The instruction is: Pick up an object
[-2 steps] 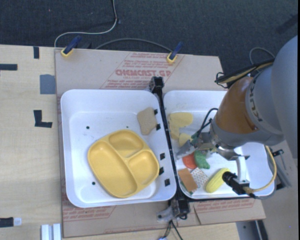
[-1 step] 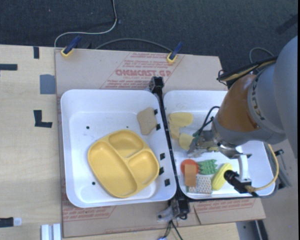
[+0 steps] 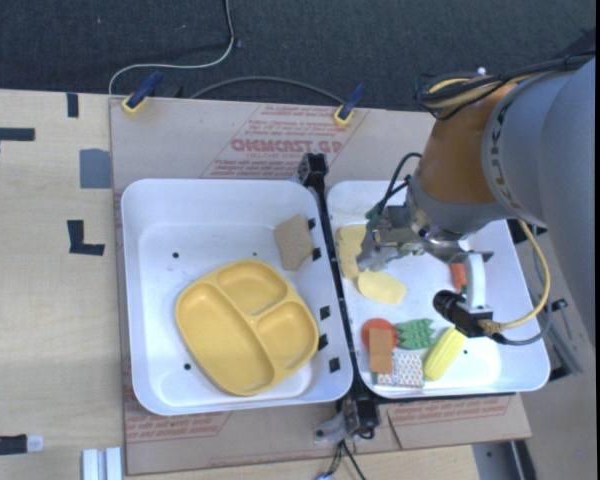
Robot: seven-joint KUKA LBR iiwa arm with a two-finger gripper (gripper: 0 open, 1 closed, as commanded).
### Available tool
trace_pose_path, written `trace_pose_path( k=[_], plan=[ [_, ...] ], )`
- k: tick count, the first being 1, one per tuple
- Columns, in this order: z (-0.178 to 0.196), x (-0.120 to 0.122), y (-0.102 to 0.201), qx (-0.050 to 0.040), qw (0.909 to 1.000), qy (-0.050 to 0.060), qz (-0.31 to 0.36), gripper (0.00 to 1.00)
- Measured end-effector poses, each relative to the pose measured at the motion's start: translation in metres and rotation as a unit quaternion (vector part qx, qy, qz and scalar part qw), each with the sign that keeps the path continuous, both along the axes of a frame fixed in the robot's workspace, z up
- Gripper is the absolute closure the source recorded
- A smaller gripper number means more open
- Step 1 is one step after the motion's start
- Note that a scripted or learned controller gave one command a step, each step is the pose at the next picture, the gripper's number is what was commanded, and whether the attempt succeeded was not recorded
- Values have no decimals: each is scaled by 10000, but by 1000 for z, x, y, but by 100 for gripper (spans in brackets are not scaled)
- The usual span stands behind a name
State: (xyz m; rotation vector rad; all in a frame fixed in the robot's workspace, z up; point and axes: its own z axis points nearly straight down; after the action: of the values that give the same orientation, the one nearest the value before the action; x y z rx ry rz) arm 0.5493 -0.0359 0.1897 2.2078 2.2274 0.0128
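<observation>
My gripper [image 3: 380,251] hangs low in the right bin [image 3: 515,373], near its left wall, over a pale yellow piece [image 3: 352,245]. Just below it lies a second pale yellow piece [image 3: 381,288]. Toward the front of that bin lie an orange-red block [image 3: 380,340], a green leafy piece [image 3: 414,332], a yellow corn cob [image 3: 442,353] and a small speckled white square [image 3: 407,370]. An orange-and-white piece [image 3: 472,278] sits at the right, under the arm. In the left bin [image 3: 145,268] rest a yellow divided plate [image 3: 245,323] and a tan slice [image 3: 294,241].
A black divider [image 3: 332,288] runs between the two bins. The big grey arm with its orange band [image 3: 460,163] covers the back right of the right bin. Cables and two clips lie behind the bins on the cardboard.
</observation>
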Motion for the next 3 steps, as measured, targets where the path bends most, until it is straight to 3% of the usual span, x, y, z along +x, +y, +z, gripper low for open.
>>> trace_pose_path(
  k=[1, 2, 3],
  plan=[
    [-61, -1, -65, -23, 9999, 80, -69, 100],
    [-57, 0, -61, -14, 10000, 60, -45, 0],
    [-106, -1, -168, -24, 10000, 46, -80, 0]
  ],
)
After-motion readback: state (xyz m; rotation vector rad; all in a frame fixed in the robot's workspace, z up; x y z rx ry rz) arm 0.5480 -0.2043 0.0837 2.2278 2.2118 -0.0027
